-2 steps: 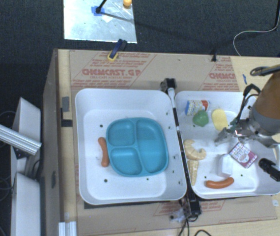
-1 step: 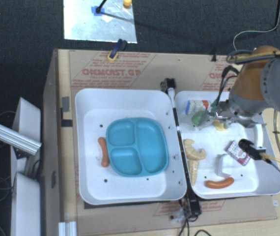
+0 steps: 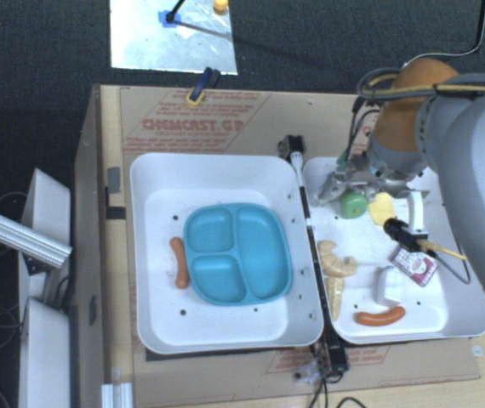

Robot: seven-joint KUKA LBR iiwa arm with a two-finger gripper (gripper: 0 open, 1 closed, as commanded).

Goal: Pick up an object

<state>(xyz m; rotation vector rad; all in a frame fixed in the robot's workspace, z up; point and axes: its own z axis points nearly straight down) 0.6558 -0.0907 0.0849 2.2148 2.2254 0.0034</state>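
The arm [image 3: 472,134] crowds the right bin [image 3: 459,321], its gripper [image 3: 355,185] low over the green object [image 3: 353,205] near the bin's far-left corner; whether that object is pinched, I cannot tell. Risks: clipping the bin wall, or nudging the yellow piece [image 3: 381,208] just beside it.

You see two white bins: left bin [image 3: 153,228], right bin [image 3: 455,313]. Divided tray [image 3: 236,252] light blue. Sausage [image 3: 179,263] beside it orange-red; second sausage [image 3: 379,316] same orange-red. Round piece [image 3: 353,205] green, lump [image 3: 382,207] pale yellow, peeled banana [image 3: 336,270] cream. Small packet [image 3: 415,266] maroon with white label. Arm [image 3: 472,177] grey, band [image 3: 413,100] orange. Bench [image 3: 191,121] board tan with red lettering.
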